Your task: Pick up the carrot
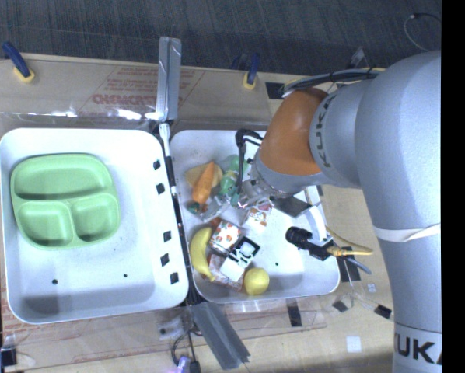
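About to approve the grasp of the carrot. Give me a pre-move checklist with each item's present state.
1. Carrot visible in the right bin: ok.
2. Carrot's upper side uncovered: ok.
3. End effector over the right bin, near the carrot: ok.
4. End effector centred on the carrot: not ok, it sits to the camera view's right of it.
5. Carrot in the grasp: cannot tell.
6. Neighbours clear: not ok, banana and packets crowd close.

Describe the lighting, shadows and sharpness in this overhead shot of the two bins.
Camera view: even, soft light, no harsh glare; the arm throws a dim shadow over the right bin; the green tray and carrot look reasonably sharp, while the clutter under the wrist is muddled, so the pincer's state is unclear.
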Tool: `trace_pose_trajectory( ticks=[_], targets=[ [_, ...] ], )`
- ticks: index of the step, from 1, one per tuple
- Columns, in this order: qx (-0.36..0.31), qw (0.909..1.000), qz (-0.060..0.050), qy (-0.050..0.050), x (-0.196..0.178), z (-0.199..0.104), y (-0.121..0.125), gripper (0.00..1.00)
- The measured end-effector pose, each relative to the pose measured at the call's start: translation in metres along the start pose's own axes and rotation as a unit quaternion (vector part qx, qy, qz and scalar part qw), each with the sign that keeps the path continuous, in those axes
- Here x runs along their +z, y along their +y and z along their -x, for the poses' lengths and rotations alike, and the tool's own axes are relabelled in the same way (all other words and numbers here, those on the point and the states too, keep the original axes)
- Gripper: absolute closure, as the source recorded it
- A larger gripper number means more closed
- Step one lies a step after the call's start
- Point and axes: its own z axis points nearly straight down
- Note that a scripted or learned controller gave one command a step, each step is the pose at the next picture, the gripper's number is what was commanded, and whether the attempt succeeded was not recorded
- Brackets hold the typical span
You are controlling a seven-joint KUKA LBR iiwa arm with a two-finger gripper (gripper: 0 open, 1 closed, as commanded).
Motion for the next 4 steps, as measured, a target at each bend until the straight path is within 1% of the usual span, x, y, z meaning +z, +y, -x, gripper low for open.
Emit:
trace_pose_trajectory(
  ticks=[1,2,3,4],
  targets=[
    [0.000,1.0000,0.000,0.000,0.000,0.000,0.000,0.00],
    [-0.031,0.9995,0.001,0.000,-0.021,-0.008,0.004,0.00],
    [0.097,0.9953,0.000,0.000,-0.001,0.023,0.051,0.00],
    [0.094,0.9956,0.001,0.000,-0.012,0.023,0.052,1.00]
  ],
)
